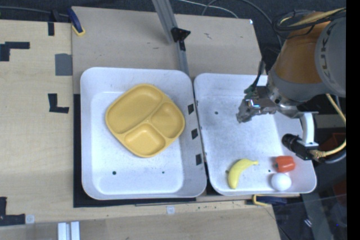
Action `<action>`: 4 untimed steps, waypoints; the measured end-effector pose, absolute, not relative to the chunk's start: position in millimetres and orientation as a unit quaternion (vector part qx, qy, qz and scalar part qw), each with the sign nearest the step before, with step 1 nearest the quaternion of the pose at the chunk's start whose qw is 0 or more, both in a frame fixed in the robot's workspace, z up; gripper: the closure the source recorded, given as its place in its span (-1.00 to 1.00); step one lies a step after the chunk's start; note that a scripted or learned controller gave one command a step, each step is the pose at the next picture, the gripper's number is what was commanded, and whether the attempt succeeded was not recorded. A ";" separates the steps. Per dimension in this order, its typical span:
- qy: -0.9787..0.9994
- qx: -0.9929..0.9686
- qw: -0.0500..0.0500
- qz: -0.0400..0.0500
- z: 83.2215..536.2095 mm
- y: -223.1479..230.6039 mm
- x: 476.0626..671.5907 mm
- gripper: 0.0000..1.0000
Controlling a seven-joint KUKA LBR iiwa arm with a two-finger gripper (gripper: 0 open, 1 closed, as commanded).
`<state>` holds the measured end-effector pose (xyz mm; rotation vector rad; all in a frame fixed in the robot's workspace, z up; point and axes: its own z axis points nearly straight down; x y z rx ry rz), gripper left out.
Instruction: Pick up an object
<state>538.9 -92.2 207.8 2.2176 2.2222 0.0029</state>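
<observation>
The gripper (246, 114) is hanging over the right bin (225, 95), and nothing is sitting between its narrow-set fingers. A banana (239, 171), a white ball (280, 181) and an orange block (286, 163) are lying near that bin's front edge. A yellow plate (145, 120) is resting in the left bin (93, 137).

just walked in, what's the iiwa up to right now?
Pick attempt in progress. The gripper hovers over the right bin, above bare floor near its middle, with nothing seen between its fingers. The candidates lie along that bin's near edge: a banana, a white ball and a small orange object. The left bin holds a yellow divided plate.
</observation>
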 end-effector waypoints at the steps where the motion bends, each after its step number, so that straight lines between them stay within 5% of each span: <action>1: 0.708 0.707 0.001 0.001 245.9 -91.9 539.9 1.00; 4: 0.710 0.704 -0.001 0.000 219.1 75.6 583.6 1.00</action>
